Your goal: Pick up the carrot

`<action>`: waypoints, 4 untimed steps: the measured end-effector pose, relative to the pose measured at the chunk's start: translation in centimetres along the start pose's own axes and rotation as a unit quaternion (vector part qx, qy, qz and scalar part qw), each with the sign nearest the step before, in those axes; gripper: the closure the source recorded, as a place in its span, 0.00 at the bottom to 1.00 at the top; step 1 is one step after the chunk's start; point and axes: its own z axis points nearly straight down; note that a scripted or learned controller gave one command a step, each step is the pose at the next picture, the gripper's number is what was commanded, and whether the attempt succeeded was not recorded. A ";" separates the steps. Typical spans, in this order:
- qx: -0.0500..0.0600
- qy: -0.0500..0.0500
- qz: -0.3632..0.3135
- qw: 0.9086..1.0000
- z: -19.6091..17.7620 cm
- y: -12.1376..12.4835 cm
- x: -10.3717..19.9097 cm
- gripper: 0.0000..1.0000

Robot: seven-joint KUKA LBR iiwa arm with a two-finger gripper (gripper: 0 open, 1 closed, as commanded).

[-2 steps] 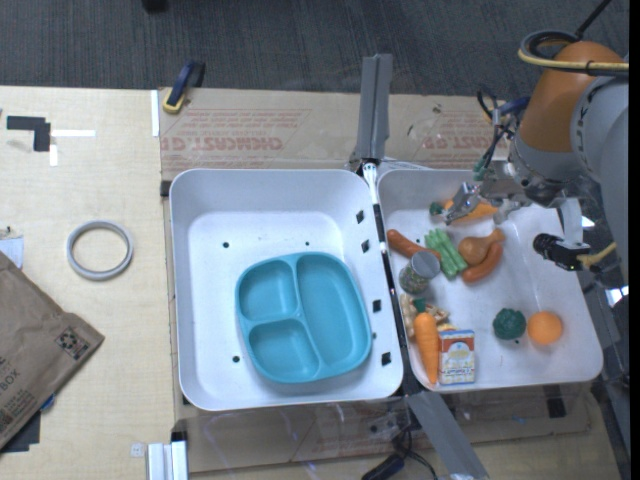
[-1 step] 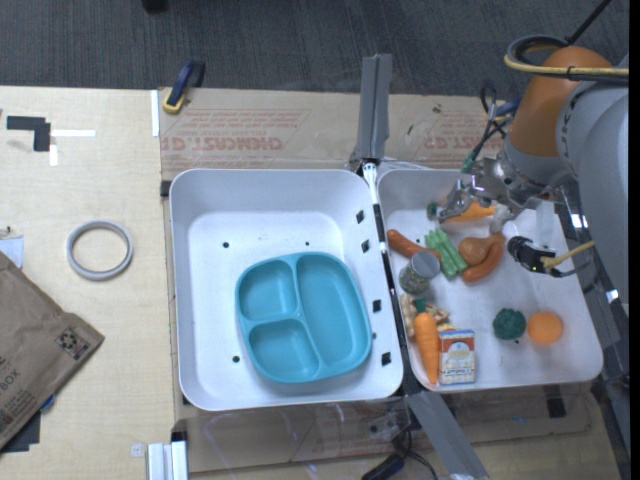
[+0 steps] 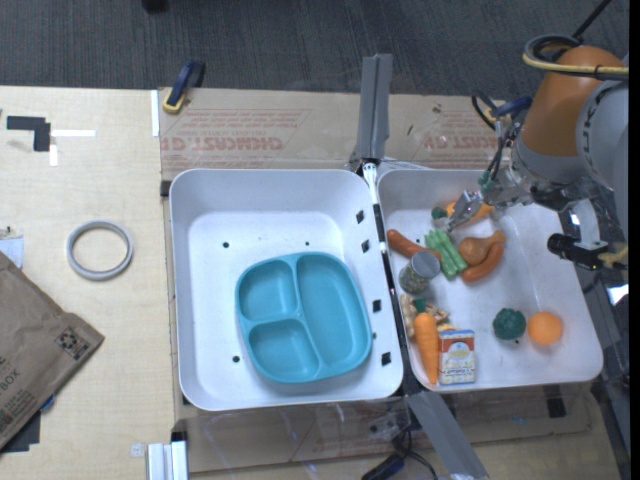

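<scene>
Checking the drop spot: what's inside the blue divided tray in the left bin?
All three compartments of the blue tray show bare blue plastic. The bin floor beneath the tray is covered.

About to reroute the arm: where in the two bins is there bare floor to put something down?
Left bin: bare floor rings the blue divided plate, widest along its far wall. Right bin: bare patch on the arm's side, beyond the orange ball and green ball. Crowded along the divider: carrot, small carton, can, green pods.
</scene>
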 end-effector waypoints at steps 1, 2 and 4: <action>0.001 0.000 0.001 1.000 -1.0 0.0 -0.1 1.00; 0.001 0.000 0.001 1.000 -1.0 0.0 -0.1 0.00; 0.000 0.000 -0.011 1.000 -0.9 1.5 6.5 1.00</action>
